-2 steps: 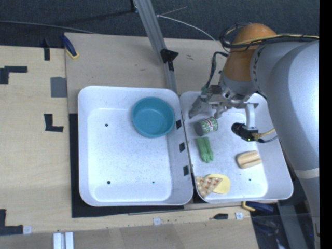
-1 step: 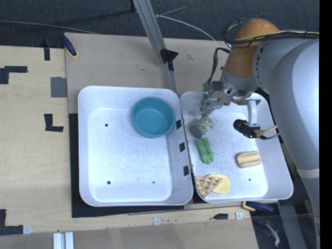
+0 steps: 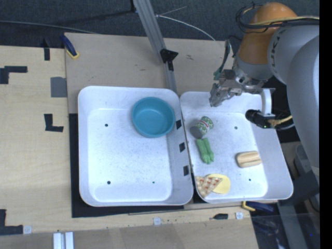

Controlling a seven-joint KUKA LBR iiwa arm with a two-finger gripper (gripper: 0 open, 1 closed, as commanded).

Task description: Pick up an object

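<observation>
Left bin (image 3: pixel 98 154): 1 blue bowl (image 3: pixel 152 116) at its back. Right bin (image 3: pixel 270 175): small can (image 3: pixel 203 126), green toy (image 3: pixel 205 150), bread piece (image 3: pixel 248 158), pizza slice (image 3: pixel 213 184).

Gripper (image 3: pixel 217 98) hangs above the right bin's back edge, wrist angled down-left; finger spacing can't be told. Best bet: descend onto the can, centred.

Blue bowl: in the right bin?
No, the blue bowl sits in the left bin, near its far right corner.
</observation>
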